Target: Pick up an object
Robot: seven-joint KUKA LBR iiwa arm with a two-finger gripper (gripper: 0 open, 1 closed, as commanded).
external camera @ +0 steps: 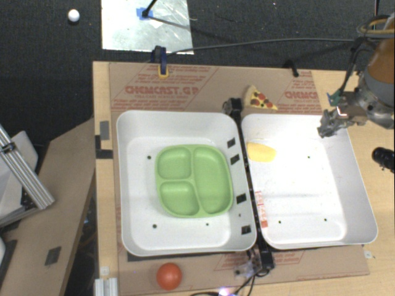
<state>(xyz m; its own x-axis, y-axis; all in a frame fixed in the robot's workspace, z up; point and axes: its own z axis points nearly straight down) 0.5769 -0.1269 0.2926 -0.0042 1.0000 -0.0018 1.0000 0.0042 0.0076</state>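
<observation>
One flat yellow piece in right bin: likely light, thin, awkward to pinch edgewise; end effector state unclear.

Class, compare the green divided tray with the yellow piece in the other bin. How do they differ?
The green tray is far larger than the yellow piece. The tray has three compartments; the piece is a plain flat blob. The tray lies mid-bin in the left bin; the piece lies near the right bin's left wall. Both lie flat.

Red lettering reading "CHEMCAST GP" is printed on the brown protective sheet in the upper middle of the frame; the print repeats at the upper right, partly cut off and unreadable.
</observation>
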